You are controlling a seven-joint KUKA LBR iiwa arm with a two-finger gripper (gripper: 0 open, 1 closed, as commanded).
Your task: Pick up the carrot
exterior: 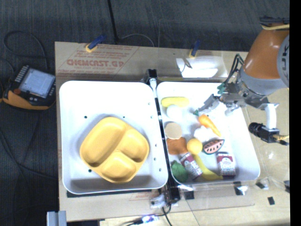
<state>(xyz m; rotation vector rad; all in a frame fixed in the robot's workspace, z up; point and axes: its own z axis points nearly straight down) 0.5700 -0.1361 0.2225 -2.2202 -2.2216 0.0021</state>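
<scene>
The carrot (209, 123) is small and orange and lies tilted in the right bin (249, 145), near its upper middle, touching a white item (202, 133) below it. A bit of green (194, 111) shows just up-left of the carrot. My gripper (215, 109) hovers just above and slightly right of the carrot, reaching in from the right. One grey finger (206, 106) slants down-left and the other (230, 109) stands apart to the right. The gripper is open with nothing between its fingers.
The right bin also holds a yellow piece (175, 100), a white egg (175, 111), a bun (173, 130), a lemon (194, 146), a watermelon slice (213, 146), red cans (226, 164) and a banana (208, 172). In the left bin (70, 102) sits a yellow divided plate (114, 148).
</scene>
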